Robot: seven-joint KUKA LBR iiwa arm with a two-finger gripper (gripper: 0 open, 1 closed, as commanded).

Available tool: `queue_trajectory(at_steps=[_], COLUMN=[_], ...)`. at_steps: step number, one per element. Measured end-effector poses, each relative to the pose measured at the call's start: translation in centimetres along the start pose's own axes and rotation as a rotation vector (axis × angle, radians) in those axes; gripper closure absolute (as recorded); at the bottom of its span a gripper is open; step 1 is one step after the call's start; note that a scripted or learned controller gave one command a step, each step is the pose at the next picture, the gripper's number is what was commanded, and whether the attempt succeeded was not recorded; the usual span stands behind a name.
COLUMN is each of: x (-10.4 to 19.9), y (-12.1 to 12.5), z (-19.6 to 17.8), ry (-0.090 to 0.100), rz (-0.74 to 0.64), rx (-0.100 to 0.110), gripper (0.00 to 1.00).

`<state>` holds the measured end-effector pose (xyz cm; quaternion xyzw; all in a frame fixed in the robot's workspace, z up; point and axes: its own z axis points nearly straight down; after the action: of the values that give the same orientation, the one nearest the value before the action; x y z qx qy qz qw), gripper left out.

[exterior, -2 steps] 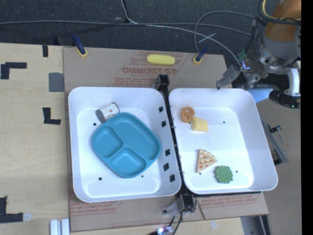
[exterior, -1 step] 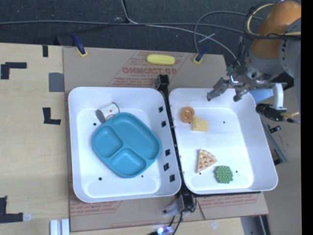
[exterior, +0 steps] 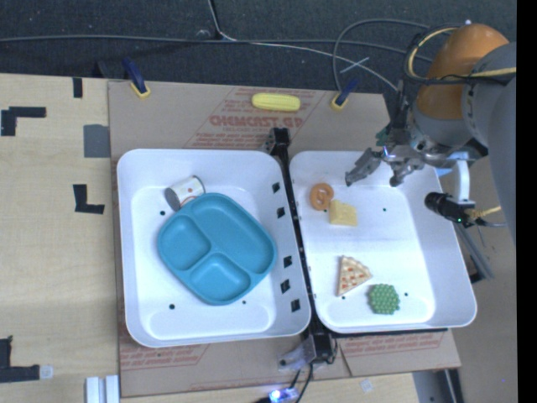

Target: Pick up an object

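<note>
The right bin [exterior: 419,250] holds an orange ring [exterior: 320,196], a pale yellow wedge [exterior: 342,215], a pizza slice [exterior: 352,274] and a green bumpy ball [exterior: 383,298]. My gripper [exterior: 377,175] hangs over the bin's back part, to the right of the ring and the wedge and apart from them. It is open, with its fingers [exterior: 359,172] spread wide and nothing between them. The arm with its orange band [exterior: 457,65] comes in from the upper right.
In the left bin [exterior: 138,250] lie a blue divided plate [exterior: 216,246] and a small cup on its side [exterior: 185,191]. A yellow object [exterior: 275,102] rests on the cardboard behind the bins. Cables loop above the arm.
</note>
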<state>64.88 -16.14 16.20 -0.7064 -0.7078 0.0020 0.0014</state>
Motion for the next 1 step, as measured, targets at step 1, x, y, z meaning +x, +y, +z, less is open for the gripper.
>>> queue_trajectory(at_steps=[1], x=[-0.41], y=[-0.45], z=[4.48], ry=[-0.001], rz=[0.0], rx=[-0.001], gripper=[0.0])
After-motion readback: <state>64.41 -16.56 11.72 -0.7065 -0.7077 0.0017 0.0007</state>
